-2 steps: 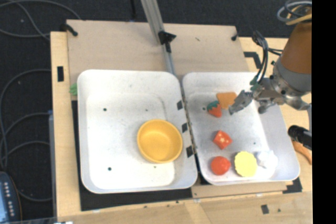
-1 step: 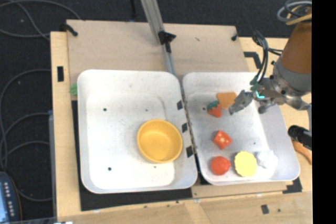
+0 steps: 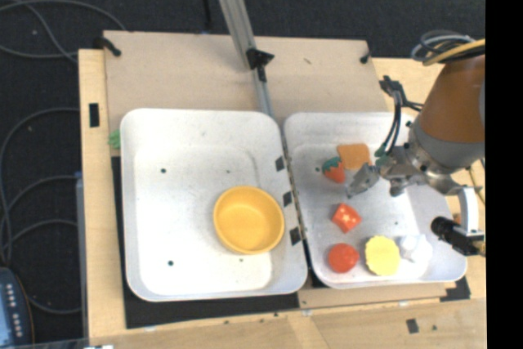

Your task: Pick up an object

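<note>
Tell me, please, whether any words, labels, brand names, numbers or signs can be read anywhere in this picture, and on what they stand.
None can be read.
Yellow bowl, in the left bin: plain, no lettering.
Objects in the right bin, including the orange block, red die-like cube and yellow round object: no legible marks; the cube's pale specks are too small to make out.
Arm: no visible label.

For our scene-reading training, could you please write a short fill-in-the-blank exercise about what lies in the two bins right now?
1. The round yellow plastic bowl sits in the ____ white bin of the camera view.
2. The flat orange square block lies in the same bin as the small ____ cube.
3. The round red ball lies just left of the ____ disc-shaped object.
4. The pincer hangs over the ____ white bin.

Missing words: left; red; yellow; right
</note>
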Motion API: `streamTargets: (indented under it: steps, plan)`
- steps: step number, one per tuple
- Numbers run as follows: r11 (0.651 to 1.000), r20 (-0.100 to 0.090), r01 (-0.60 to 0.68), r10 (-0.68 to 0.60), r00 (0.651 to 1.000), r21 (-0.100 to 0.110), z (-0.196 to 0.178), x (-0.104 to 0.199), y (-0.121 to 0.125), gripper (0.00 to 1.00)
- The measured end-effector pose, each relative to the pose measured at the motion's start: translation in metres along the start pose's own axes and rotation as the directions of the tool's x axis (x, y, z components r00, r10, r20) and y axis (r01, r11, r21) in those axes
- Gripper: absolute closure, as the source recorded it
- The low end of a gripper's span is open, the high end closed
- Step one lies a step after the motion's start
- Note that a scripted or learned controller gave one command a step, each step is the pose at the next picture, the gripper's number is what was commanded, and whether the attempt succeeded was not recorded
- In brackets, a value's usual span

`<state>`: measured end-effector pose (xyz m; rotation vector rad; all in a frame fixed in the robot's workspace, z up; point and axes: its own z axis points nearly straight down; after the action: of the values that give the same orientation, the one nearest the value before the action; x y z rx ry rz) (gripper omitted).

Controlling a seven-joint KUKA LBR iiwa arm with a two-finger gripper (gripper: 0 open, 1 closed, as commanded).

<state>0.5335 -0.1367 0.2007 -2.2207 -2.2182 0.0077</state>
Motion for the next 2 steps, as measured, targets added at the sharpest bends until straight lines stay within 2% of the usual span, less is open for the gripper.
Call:
streamTargets:
  steps: [1, 2]
  plan:
    - [1.0, 0.0, 0.0, 0.0, 1.0, -0.001, 0.051, 0.002, -0.01, 0.0]
    - [1.0, 0.002, -0.001, 0.001, 1.0, -0.005, 0.102, 0.0, -0.01, 0.0]
